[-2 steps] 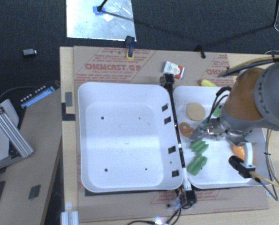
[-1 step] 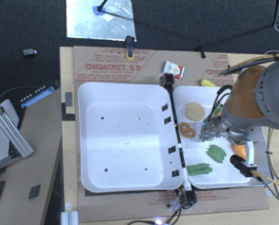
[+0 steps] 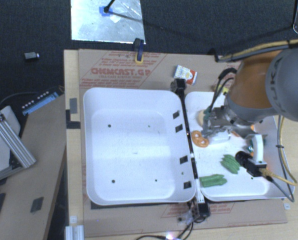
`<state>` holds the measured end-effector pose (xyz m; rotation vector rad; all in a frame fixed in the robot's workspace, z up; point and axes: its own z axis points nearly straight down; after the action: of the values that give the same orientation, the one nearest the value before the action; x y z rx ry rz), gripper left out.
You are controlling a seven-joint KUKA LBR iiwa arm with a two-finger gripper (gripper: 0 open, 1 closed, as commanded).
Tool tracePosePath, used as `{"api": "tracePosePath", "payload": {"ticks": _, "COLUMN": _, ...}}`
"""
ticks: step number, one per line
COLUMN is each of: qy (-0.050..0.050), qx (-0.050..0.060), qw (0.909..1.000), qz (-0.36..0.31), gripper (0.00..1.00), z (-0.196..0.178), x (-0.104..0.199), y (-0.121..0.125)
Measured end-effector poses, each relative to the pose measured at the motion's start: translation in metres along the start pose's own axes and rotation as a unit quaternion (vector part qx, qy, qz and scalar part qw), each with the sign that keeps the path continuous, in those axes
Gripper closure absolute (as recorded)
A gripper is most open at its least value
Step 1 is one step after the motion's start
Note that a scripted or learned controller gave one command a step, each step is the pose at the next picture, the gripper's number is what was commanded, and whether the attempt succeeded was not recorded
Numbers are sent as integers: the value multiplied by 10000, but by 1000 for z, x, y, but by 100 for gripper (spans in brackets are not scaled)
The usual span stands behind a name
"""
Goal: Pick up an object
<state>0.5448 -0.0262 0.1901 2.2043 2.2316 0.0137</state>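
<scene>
- Plastic, white and smooth, is what both shallow bins are moulded from; the left bin [image 3: 133, 96] is shaped with rounded corners and marked with small dark dots on its floor.
- The right bin [image 3: 234, 190] is set against it, and a dark strip with black clips is seen along the shared edge.
- A pretzel [image 3: 200, 139], an orange-brown knotted ring, is found in the right bin near its left wall.
- Two green things are placed nearer the front of the same bin: a short, ridged leaf [image 3: 230, 163] and a long, bumpy pod [image 3: 212, 180] by the front wall.
- A pale, rounded lump [image 3: 204, 116] is partly covered by the gripper.
- Both bins are borne by a brown board [image 3: 118, 69] printed in red; a small orange-and-white box [image 3: 185, 74] and a yellow-and-blue clamp [image 3: 138, 51] are seen at its far edge.
- A dull metal sheet [image 3: 107, 14] is laid on the dark floor beyond.
- The arm [image 3: 261, 86] is extended in from the right, its broad orange band arched over the right bin and the wrist turned downward.
- The gripper [image 3: 215, 130] is held low, just right of the pretzel; whether it is open or closed cannot be told.
</scene>
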Motion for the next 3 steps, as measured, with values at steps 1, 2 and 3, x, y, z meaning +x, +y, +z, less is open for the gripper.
{"api": "tracePosePath", "payload": {"ticks": 1, "qy": 10, "qx": -19, "qw": 10000, "qz": -12, "gripper": 100, "z": -112, "x": 100, "y": 8}}
{"api": "tracePosePath", "payload": {"ticks": 2, "qy": -13, "qx": 47, "qw": 10000, "qz": 33, "gripper": 100, "z": -80, "x": 113, "y": 18}}
{"api": "tracePosePath", "payload": {"ticks": 3, "qy": -4, "qx": 28, "qw": 10000, "qz": 33, "gripper": 100, "z": -134, "x": 115, "y": -26}}
